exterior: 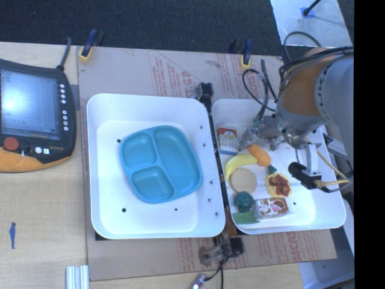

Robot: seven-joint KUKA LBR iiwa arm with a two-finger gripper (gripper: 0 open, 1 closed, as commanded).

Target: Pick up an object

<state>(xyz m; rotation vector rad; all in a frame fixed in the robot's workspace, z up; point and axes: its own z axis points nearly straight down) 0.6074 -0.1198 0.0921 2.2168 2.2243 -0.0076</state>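
Bench, two white bins: we are watching the gripper [260, 138] hovering over the right bin [328, 212].
We are judging the carrot [260, 155] light, smooth; grip mid-body. Finger state: cannot tell.

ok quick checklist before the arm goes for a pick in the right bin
1. Things to pick: ok. The right bin holds a carrot, banana, tan disc, green ball, small carton and a packet.
2. Gripper over that bin: ok, it sits at the carrot's upper end.
3. Fingers open or shut: cannot tell, the wrist hides them.
4. Carrot free of neighbours: not ok, it lies against the banana.
5. Cables near the wrist: cannot tell if they will snag.
6. Left bin: ok, the blue tray lies flat, away from the arm.
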